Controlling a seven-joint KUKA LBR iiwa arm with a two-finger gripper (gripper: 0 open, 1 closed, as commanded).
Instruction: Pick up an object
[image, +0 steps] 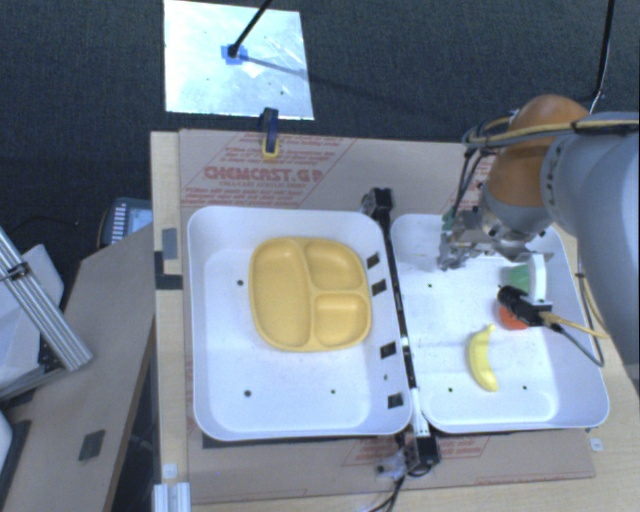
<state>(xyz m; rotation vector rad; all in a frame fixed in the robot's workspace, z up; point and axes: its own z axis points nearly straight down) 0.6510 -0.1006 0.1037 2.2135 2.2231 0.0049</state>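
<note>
We see two white bins side by side on the bench (165, 420). The left bin (215, 400) holds a yellow divided plate (308, 293). In the right bin (575, 405) a yellow banana (482, 359) lies toward the near side, with a red object (512, 318) and a green object (519, 275) near the right wall. Our pincer (452, 255) hangs over the far left part of the right bin, apart from the banana; we cannot tell how wide it stands or whether it has hold of anything
</note>
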